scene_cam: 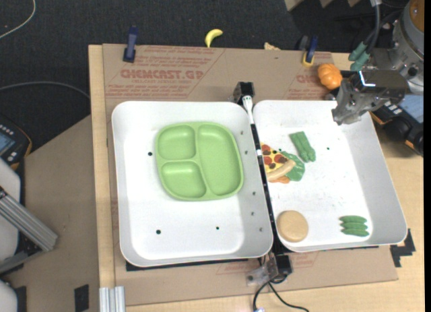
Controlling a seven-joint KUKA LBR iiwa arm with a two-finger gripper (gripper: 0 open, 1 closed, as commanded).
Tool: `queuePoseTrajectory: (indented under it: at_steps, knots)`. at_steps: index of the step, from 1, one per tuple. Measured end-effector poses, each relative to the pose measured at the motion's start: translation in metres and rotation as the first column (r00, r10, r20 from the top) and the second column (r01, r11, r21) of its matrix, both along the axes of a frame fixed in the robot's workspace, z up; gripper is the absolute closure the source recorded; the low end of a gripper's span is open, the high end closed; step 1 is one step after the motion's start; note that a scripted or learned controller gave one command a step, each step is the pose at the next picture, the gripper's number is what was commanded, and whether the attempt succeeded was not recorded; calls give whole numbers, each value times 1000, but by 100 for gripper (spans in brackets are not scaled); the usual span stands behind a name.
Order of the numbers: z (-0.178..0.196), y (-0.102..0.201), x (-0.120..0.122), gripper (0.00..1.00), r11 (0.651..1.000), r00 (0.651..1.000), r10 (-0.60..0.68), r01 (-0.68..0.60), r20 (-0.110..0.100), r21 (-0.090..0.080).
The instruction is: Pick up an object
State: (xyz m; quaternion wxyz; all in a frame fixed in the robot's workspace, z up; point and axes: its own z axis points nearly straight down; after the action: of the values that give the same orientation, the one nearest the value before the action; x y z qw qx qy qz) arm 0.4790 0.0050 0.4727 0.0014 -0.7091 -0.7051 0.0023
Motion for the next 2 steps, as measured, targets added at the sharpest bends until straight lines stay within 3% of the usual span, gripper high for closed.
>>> queuePoseTrajectory:
  at_steps: [1,2]
  knots:
    - [5,68,0,100,1000,1000,12,-12,7,2]
    - [1,115,0,100,1000,1000,12,-12,6,2]
